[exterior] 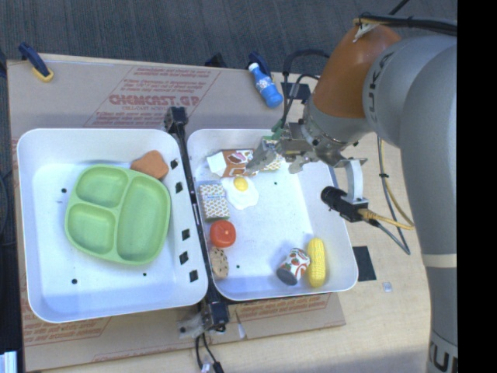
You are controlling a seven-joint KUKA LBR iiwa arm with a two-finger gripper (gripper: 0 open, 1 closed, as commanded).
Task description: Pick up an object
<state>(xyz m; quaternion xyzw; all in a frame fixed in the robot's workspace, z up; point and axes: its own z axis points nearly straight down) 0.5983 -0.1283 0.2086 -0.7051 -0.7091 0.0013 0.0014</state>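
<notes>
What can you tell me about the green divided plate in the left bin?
The green divided plate is a pale green, plastic-looking tray with rounded corners and three compartments: two smaller ones on its left side and one long one on its right. It lies flat and right side up on the floor of the left bin, turned a little askew to the bin's walls. Nothing sits in its compartments. An orange item lies at its upper right corner, close to or touching its rim; which cannot be told.

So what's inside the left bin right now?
The left bin holds a green divided plate and an orange piece touching its upper edge. Whatever lies beneath the plate is covered.
</notes>
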